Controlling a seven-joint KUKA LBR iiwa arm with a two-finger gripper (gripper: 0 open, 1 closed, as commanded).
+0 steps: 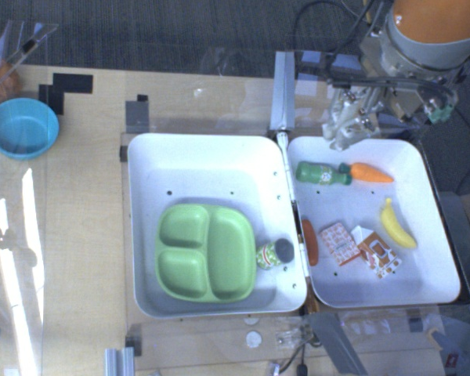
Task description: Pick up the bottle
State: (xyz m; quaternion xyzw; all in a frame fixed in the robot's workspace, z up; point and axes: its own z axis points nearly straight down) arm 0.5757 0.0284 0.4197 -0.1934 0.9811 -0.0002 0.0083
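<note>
- Bottle point(323, 174): green, lying on its side near the far edge of the right bin point(435, 284), cap end touching the carrot point(371, 173).
- Gripper point(346, 137): hanging over the right bin's far rim, just beyond the bottle, nothing between its fingers. You cannot tell from this view whether they are spread or pressed together.
- Also in the right bin: banana point(396, 225), sausage point(310, 242), two small boxes point(360, 251).
- Left bin point(149, 171): green tray point(206, 251), with a small can point(274, 253) just beside its right edge.
- Your bench point(78, 233): blue bowl point(23, 127) far left.
</note>
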